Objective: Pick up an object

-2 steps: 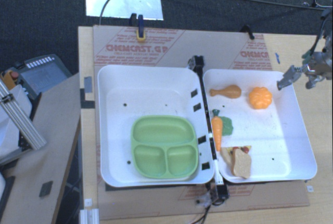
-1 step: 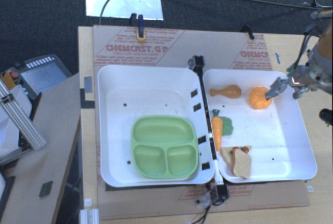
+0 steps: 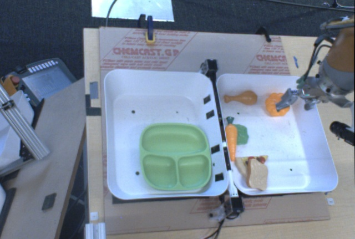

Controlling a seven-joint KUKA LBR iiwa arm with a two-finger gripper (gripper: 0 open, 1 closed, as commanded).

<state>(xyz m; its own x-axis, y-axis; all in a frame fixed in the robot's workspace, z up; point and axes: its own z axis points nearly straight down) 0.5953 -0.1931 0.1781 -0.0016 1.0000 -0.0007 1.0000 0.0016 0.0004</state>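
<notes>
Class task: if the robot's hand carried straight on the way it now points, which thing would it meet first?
Probably the orange toy: the hand points left and down, right at its edge. Depth is unclear from this view.

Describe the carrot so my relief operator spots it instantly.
Look in the right white bin, along its left wall. The carrot lies there lengthwise, below the drumstick and above the sandwich. It alone is long, thin, orange, with a green top.

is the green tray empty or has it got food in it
Empty: all three compartments of the green tray show bare green.
</notes>
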